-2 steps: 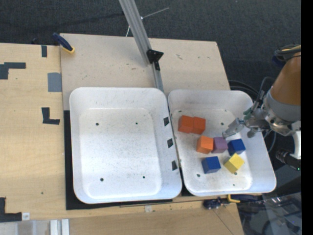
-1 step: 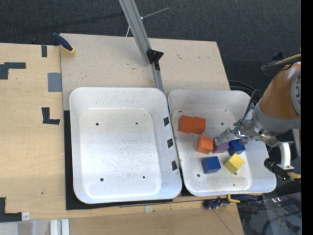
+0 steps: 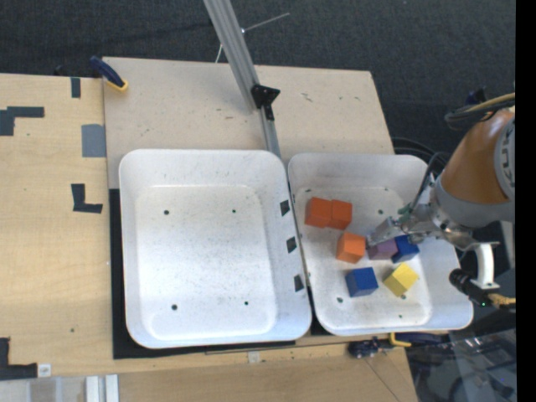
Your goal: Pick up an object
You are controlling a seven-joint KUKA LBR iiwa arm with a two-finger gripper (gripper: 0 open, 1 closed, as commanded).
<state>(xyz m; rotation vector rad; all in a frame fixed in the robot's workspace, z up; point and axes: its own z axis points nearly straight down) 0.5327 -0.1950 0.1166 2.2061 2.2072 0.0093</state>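
Observation:
The right bin (image 3: 360,170) holds several small blocks. An orange double block (image 3: 327,213) lies near its middle, with a smaller orange cube (image 3: 352,247) just below it. A purple block (image 3: 384,247) and a blue block (image 3: 406,247) sit side by side right of that cube. Lower down are a blue cube (image 3: 362,281) and a yellow cube (image 3: 402,279). My gripper (image 3: 395,231) reaches in from the right and hangs low just above the purple and blue blocks. Whether it touches them is unclear.
The left bin (image 3: 201,245) lies beside the right one. A slanted metal pole (image 3: 239,53) crosses the bench at the back. A blue and yellow tool (image 3: 109,73) lies at the bench's far left corner. The arm's orange band (image 3: 477,170) hangs over the right bin's right rim.

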